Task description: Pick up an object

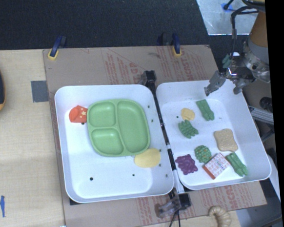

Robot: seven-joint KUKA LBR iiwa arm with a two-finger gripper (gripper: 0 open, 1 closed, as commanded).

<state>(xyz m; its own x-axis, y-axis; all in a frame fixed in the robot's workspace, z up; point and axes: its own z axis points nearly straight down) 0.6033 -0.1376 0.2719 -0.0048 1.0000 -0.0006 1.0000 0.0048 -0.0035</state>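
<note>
My gripper [225, 87] hangs over the far right corner of the right bin [245, 119]. Its two dark fingers [213, 87] stand apart with nothing between them, so it is open. Just below it lies a green pickle-shaped piece [205, 109], with a small yellow piece [187, 114] to its left. Further down the bin lie a leafy green piece [187, 129], a tan bread slice [225, 139], a green broccoli [202, 153], purple grapes [186, 164], a red and white box [216, 165] and another green piece [236, 164].
The left bin [78, 179] holds a green divided plate [118, 127], a red piece [78, 114] at its far left and a yellow lemon-like piece [147, 158] below the plate. A tan curled object [219, 218] lies on the bench in front of the right bin.
</note>
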